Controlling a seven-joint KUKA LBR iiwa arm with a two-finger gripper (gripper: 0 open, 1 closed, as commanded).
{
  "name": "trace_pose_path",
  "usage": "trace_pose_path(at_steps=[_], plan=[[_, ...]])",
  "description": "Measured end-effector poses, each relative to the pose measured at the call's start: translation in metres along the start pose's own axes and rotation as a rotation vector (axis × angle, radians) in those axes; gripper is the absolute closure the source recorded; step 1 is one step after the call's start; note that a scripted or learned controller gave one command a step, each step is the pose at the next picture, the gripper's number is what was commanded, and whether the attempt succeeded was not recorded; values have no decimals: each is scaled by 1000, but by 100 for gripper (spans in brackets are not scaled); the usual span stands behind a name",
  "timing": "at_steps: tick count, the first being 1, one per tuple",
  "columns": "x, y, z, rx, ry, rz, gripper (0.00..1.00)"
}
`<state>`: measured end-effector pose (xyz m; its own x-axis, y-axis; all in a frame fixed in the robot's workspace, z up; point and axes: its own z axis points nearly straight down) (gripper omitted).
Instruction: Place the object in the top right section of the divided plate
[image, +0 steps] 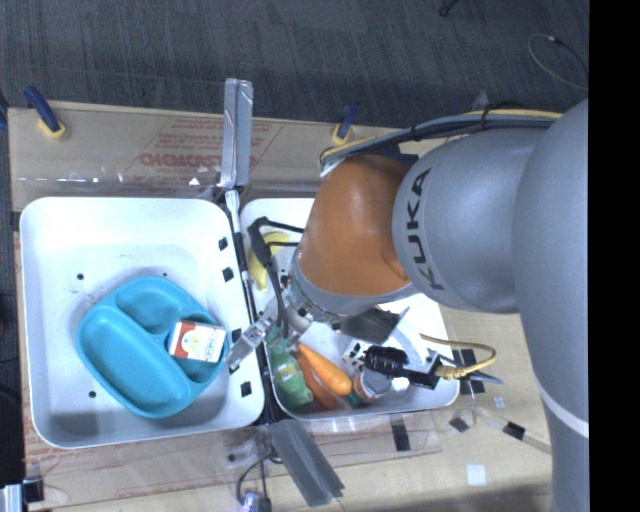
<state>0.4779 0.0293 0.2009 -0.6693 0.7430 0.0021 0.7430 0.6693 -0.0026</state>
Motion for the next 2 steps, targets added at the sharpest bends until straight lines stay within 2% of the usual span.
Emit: trace_pose_path(at_steps=[1, 2], plan=[[-84, -77, 10, -1, -2, -19, 0], [-154, -20, -56, -3, -3, -66, 0]])
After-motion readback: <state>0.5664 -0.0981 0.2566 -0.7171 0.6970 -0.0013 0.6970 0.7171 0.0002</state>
